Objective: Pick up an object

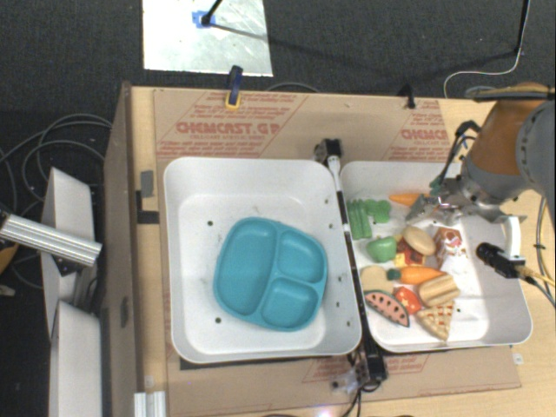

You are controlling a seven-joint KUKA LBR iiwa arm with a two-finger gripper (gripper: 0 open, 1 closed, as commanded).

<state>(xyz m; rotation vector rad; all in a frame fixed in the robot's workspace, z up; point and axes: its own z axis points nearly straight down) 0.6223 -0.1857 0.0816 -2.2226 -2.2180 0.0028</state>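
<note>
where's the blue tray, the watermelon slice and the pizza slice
blue tray (270,273): camera view, left bin, on its centre divider
watermelon slice (387,307): camera view, right bin, on its red flesh
pizza slice (435,321): camera view, right bin, on its topping

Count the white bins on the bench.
2. The left bin holds a blue tray; the right bin holds toy food, with the gripper over it.

A dark grey carpeted floor (69,42) surrounds the brown cardboard-covered tabletop (261,124). A shiny silver sheet (207,24) lies on the floor beyond it. Black and white cables (43,146) trail at left, near a white metal frame (74,320).
</note>
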